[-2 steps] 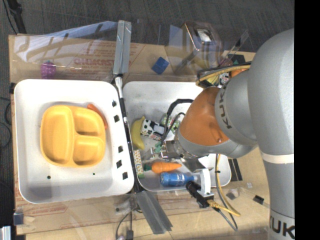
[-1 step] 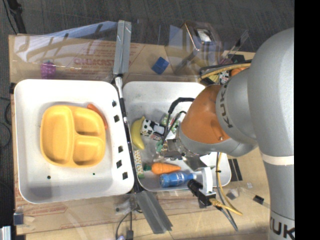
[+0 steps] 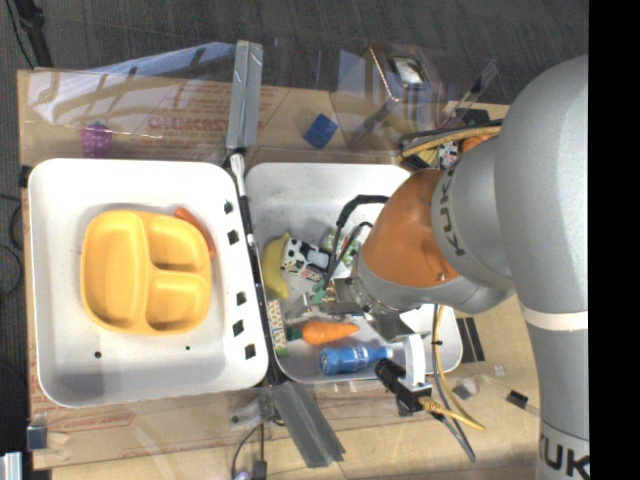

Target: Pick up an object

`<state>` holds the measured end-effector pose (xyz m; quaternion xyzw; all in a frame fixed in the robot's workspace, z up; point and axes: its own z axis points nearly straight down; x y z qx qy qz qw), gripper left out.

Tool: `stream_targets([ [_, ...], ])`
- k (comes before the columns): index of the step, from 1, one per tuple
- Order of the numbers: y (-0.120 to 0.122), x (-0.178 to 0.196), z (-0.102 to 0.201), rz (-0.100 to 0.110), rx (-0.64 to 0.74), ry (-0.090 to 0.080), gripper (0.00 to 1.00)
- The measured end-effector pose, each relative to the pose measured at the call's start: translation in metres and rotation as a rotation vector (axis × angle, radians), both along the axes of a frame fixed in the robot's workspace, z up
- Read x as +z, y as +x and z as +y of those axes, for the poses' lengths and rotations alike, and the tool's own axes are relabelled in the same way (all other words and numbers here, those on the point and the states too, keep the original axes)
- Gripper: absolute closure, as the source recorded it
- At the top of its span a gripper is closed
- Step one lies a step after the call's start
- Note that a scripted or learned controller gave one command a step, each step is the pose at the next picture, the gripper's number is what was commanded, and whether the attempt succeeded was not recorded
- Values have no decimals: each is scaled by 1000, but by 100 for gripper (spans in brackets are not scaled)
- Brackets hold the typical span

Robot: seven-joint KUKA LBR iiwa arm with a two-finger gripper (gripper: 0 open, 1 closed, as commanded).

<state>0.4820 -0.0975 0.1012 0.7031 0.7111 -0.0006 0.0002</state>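
Two white bins sit side by side on the bench: the left bin point(image 3: 60, 268) carries a yellow divided tray point(image 3: 145, 268) with an orange piece point(image 3: 190, 218) at its far right corner, and the right bin point(image 3: 300, 183) holds a crowded pile. The arm point(image 3: 520, 198) enters from the right and bends down over the right bin, its orange band point(image 3: 405, 233) covering much of the bin's right half. The gripper point(image 3: 335, 288) is low among the clutter near the bin's middle; whether it is released or clenched cannot be told, since the wrist hides it. Candidate objects lie close by: a carrot point(image 3: 325, 332) just near of the gripper, a blue bottle point(image 3: 355, 358) against the near wall, a yellow item point(image 3: 272, 268) by the left wall, and a black-and-white spotted piece point(image 3: 292, 255) beside it. Free floor shows in the far left part of the right bin. A blue block point(image 3: 320, 130) and a purple block point(image 3: 96, 138) rest on the bench beyond the bins.
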Motion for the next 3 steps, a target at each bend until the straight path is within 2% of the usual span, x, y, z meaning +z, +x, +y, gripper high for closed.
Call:
stream_targets([
  [1, -4, -8, 0, -4, 8, -1, 0],
  [2, -3, 1, 1, -2, 15, 1, 100],
  [3, -3, 1, 1, -1, 15, 1, 0],
])
